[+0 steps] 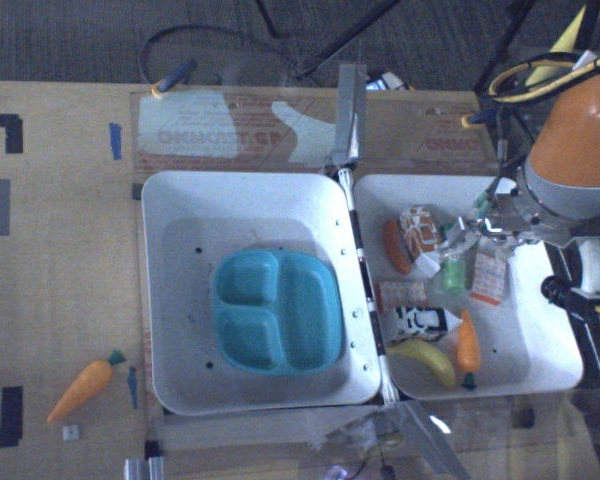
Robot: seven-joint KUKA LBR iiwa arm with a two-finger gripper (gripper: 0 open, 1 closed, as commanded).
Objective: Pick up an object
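Surface [60, 268]: a loose toy carrot [80, 388] lies near its front left edge, outside both bins.
Left bin [170, 208]: holds a blue divided tray [278, 310].
Right bin [550, 358]: toward the front, a banana [425, 360] beside a small carrot [467, 344]; behind them a black-and-white carton [423, 320], then a red packet [402, 294]; further back a hot dog [397, 245] and a green bottle [452, 273].
Jaws [472, 233]: above the right bin's back clutter, near the green bottle; cannot tell whether open or closed.

Wooden bench [50, 268], dim, perhaps carpeted floor [130, 18]
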